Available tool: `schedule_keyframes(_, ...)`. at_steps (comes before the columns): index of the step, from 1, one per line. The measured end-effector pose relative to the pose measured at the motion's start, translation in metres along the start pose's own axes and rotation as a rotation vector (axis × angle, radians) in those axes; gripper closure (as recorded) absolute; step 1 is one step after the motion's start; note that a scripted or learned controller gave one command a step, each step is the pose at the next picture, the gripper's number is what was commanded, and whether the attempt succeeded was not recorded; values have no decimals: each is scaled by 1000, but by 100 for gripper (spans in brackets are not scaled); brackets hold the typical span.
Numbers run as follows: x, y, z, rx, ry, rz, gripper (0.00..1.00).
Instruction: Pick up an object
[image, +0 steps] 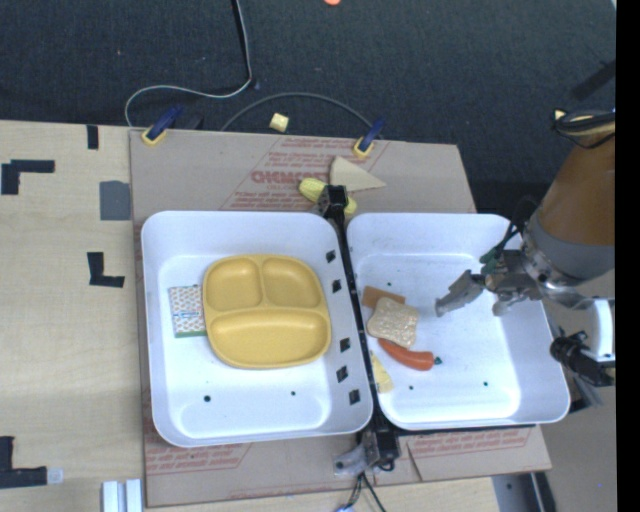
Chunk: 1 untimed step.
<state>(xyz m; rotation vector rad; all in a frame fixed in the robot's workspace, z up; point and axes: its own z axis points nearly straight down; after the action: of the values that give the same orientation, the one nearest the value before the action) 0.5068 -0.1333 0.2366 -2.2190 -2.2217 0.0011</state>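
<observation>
My gripper (478, 297) hangs spread and empty, I think, over the right bin (520, 395), right of the toast (393, 322).

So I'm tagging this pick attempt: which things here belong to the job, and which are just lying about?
Job:
tool, over the right bin
bread slice
red chili

Lying about:
yellow divided plate
sponge
left bin

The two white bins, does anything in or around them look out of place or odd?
Mostly tidy, but a tan wedge and a yellow piece lie outside the bins on the cardboard behind them. A small yellow block sits farther back on the dark floor. In the right bin, the toy food is crowded against the divider.
</observation>
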Motion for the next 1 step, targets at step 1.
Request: schedule_keyframes(1,23,9,94,7,2,0,0)
